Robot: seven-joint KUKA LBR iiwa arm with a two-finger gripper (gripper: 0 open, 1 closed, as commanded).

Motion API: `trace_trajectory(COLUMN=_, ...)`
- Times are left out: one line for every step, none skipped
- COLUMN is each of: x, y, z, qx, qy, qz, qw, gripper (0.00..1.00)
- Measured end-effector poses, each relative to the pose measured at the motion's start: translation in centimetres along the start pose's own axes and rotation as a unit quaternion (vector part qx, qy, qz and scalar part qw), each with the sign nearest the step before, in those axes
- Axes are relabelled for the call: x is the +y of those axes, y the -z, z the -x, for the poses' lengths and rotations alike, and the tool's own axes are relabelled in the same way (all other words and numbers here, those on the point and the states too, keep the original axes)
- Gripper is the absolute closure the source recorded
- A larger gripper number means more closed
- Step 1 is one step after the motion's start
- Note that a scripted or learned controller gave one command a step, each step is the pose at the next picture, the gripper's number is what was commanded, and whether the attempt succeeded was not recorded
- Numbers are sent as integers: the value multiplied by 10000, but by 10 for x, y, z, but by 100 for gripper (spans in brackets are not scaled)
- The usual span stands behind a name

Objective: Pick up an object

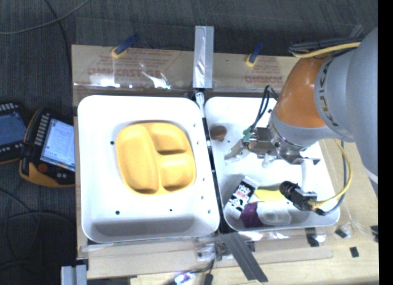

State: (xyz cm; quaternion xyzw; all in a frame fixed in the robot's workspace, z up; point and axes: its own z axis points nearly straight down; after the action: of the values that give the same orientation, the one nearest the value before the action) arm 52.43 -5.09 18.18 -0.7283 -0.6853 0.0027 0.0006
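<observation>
One fixed camera looks slantwise down on the bench (pixel 153 62).

Yellow tray (pixel 156 158), brown lump (pixel 217 132), purple object (pixel 250 215), black-and-white patterned box (pixel 241 195).

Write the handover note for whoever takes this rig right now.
Gripper: over the middle of the right bin; nothing visibly held, and I cannot tell if it is open or shut.
Right bin: brown piece at the far left; patterned pack, purple object and yellow item clustered at the near edge.
Left bin: yellow divided tray.
Done: no pick visible.
Left: grasp one object and lift it.
</observation>
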Motion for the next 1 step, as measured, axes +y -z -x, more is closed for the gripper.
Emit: trace_trajectory(x=-17, y=-65, z=47, qx=9, qy=156, qz=-10, qw=9999, gripper=0)
